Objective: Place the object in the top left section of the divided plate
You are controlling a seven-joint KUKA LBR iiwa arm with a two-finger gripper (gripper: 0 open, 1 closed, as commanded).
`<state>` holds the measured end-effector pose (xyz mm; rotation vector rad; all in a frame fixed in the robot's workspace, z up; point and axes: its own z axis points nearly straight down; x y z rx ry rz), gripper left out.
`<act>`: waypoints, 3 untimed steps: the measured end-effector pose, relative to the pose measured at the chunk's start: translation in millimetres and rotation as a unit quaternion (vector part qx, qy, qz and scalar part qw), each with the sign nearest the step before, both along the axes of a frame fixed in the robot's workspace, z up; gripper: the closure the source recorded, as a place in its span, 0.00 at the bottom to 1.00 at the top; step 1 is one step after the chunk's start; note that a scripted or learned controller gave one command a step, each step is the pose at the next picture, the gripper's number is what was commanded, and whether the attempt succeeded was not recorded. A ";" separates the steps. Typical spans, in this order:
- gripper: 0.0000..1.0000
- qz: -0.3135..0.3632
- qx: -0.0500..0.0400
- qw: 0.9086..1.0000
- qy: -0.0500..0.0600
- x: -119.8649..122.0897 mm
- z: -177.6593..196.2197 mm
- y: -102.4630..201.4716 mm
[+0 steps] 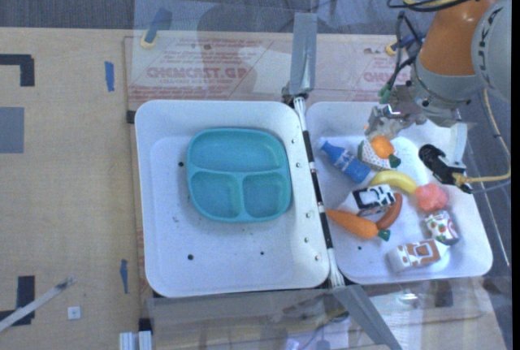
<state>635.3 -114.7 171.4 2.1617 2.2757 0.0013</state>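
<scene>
A teal divided plate (193, 155) lies in the left bin (162, 259), with one wide compartment at the top and two smaller ones below. Nothing sits on it. My gripper (388, 124) hangs over the upper part of the right bin (479, 255), just above a small orange and white object (379, 149). The arm's orange band (451, 40) is at the upper right. Nothing can be seen held in the gripper.
The right bin holds a blue bottle (345, 163), a banana (396, 180), a black and white toy (374, 197), a carrot (355, 224), a pink piece (432, 196), a red and white can (439, 226) and a white box (414, 255). A metal divider (305, 56) rises between the bins.
</scene>
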 end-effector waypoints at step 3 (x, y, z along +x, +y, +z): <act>1.00 0.020 0.000 1.000 0.001 -42.9 13.0 130.2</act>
